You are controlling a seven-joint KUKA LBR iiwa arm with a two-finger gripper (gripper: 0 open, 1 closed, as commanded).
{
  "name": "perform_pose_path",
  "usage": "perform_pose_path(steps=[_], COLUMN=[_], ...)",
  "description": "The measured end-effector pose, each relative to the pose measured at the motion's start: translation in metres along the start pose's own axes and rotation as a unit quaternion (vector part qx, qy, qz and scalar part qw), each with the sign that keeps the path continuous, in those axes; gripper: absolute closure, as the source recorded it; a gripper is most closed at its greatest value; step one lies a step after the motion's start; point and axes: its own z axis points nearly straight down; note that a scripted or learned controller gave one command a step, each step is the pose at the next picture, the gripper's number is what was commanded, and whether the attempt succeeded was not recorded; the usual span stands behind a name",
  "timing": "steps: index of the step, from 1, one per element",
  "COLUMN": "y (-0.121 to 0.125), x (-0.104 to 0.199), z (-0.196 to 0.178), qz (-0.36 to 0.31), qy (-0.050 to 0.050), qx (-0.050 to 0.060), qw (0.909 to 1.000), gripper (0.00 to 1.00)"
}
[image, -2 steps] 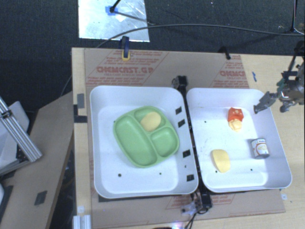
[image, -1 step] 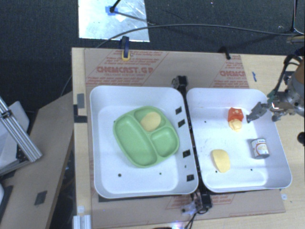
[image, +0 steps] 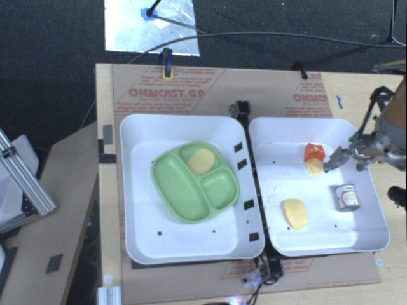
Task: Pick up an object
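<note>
The yellow oval piece (image: pixel 294 213), nearest the camera in the right bin (image: pixel 375 234), lies well below and to the left of the gripper (image: pixel 335 161). It looks smooth and rounded, probably light and a bit slippery; a hold across its narrow middle would suit it best.

Far to the gripper's left, the left bin (image: pixel 137 170) holds a green divided plate (image: pixel 191 186) with a pale yellow round item (image: pixel 201 161) in one compartment. Just left of the gripper, almost touching its tip, sits the red and yellow object (image: pixel 313 157), the likeliest target: small, seemingly light, best pinched across its sides. Below and slightly right of the gripper stands a small can (image: pixel 346 197), stiff and round, likely to roll if nudged.

The gripper hangs low over the right bin with nothing visibly between its fingers; how far apart they stand I cannot tell. Nothing blocks the red and yellow object; the bin's wall is well clear.
</note>
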Motion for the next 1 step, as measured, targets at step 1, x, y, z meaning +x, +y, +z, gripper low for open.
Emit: perform_pose_path(steps=[1], y=[-0.0009], x=[-0.0001], z=[0.0384], qz=[0.000], qy=[0.000], qx=[0.000], qw=[1.0000], gripper=[0.00])
